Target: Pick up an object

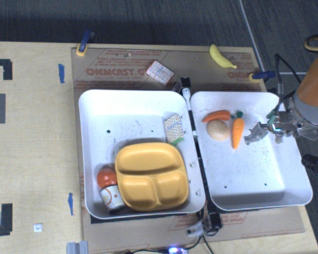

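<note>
Yellow tray [151, 176] is sitting up front in the left bin [90, 142]. Gripper [253, 136] is hanging just beside the carrot [237, 133] in the right bin [286, 194], can't tell open or closed. Carrot's probably light, slick plastic, so grab mid-body.

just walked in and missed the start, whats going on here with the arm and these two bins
A grey robot arm reaches in from the right over the right bin. Its gripper hovers just right of an orange carrot, with nothing visibly between its fingers. Next to the carrot lie a beige ball and a second, reddish carrot. The left bin holds a yellow divided tray, a small can, a red ball and a small packet, all untouched. Nothing has been picked up yet.
</note>
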{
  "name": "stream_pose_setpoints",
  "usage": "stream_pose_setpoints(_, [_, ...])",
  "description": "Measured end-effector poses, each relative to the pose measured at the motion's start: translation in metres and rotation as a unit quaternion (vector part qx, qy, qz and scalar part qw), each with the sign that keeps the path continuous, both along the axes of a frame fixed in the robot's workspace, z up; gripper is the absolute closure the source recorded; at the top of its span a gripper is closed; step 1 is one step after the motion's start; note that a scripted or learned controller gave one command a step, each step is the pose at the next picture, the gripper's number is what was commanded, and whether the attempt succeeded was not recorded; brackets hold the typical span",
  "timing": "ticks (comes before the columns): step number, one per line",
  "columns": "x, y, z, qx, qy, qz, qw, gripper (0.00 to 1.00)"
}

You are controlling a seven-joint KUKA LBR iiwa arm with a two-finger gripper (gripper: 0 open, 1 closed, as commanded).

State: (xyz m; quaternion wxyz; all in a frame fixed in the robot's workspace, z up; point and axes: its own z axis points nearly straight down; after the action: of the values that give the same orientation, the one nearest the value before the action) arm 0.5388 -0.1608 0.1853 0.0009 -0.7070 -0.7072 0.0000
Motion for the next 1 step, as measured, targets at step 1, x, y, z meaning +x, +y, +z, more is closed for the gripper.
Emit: stream_pose_setpoints(1, [-0.0133, 0.0387, -0.0994, -0.0008, -0.002, 0.000, 1.0000, 0.00])
